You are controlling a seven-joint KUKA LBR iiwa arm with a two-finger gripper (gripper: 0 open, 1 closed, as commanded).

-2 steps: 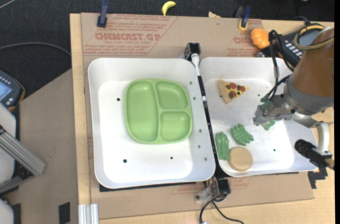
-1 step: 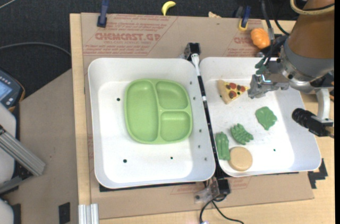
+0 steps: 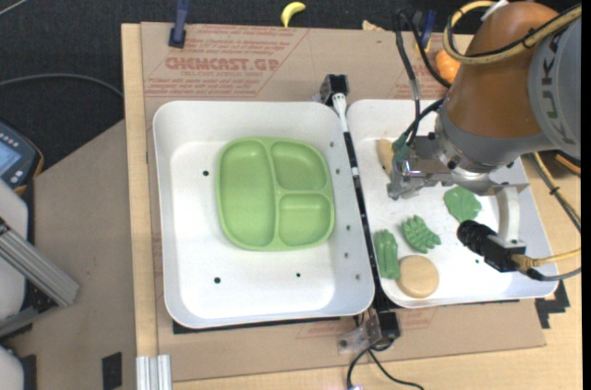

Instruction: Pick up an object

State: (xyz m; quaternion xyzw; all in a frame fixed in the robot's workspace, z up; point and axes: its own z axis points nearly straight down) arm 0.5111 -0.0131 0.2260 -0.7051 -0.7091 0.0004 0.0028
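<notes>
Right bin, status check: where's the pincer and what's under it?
Pincer low over right bin, fingers unclear. Nothing seen held. Green toys and tan disc loose below it. Green divided plate in left bin, out of the way.

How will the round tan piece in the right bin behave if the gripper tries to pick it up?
The round tan piece looks smooth and domed, so it may slip from a pinch. It seems flat-bottomed, so it probably slides rather than rolls. It touches a green piece near the right bin's front wall, which may crowd a grasp.
</notes>
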